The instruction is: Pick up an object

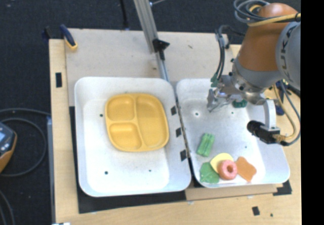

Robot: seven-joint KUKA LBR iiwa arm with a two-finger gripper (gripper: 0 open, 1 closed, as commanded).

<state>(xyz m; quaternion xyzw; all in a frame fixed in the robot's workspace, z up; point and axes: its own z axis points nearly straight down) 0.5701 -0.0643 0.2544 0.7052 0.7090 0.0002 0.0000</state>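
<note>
Several toys (226, 167) lie well below the jaws (216, 100).

Matt, faintly speckled white plastic bins (91, 168); smooth yellow plastic divided tray (136, 121) with slight sheen; pale wooden bench (111, 51), matt; brushed metal rail (142, 6); glossy orange band (263, 41) on the arm; soft-looking toy foods (228, 168).
</note>
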